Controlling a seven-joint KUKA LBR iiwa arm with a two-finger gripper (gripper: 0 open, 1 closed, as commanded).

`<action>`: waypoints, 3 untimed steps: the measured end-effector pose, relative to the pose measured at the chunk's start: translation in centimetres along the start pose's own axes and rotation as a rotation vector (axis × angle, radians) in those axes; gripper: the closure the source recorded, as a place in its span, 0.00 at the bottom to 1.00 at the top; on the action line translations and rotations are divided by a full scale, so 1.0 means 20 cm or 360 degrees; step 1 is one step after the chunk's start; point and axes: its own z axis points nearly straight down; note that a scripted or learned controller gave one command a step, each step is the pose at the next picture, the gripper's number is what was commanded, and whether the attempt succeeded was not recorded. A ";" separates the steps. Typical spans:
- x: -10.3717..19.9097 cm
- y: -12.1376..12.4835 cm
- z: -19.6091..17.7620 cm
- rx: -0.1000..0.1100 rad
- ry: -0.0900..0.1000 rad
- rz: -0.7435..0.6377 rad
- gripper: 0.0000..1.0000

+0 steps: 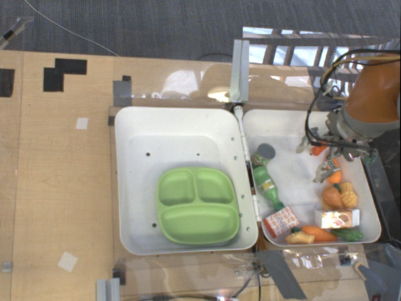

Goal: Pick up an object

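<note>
From the overhead camera: two shallow white plastic bins sit side by side on the wooden bench. The left bin [135, 168] carries a light green plastic tray with three compartments [198, 205], lying flat toward the near side.

Over to the right bin [285, 133], and it's crowded along the near edge. A green plastic bottle [266, 184] lies tilted beside the dividing wall, with a small grey round disc [266, 150] just above it. Below the bottle, a small red-and-white patterned carton [281, 221]. Next to that, an orange toy carrot with a green top [322, 234] along the front wall, and a white box with an orange picture [338, 218] just above it. An orange rounded fruit-like piece [338, 197] sits up against the right side.

The grey arm with its orange band [374, 96] comes in from the right, and the gripper [329, 166] hangs low over the right bin's far-right part, directly above that orange piece, with something small and orange [336, 177] at its tip. Whether the fingers are apart or together, I can't tell; the wrist covers them.
</note>
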 end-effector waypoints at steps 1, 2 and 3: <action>-0.03 -0.08 0.07 0.0007 -0.0012 -0.0013 0.00; 0.18 0.00 0.06 0.0007 -0.0015 0.0039 0.00; 0.15 -0.01 -0.02 0.0020 -0.0040 0.0029 1.00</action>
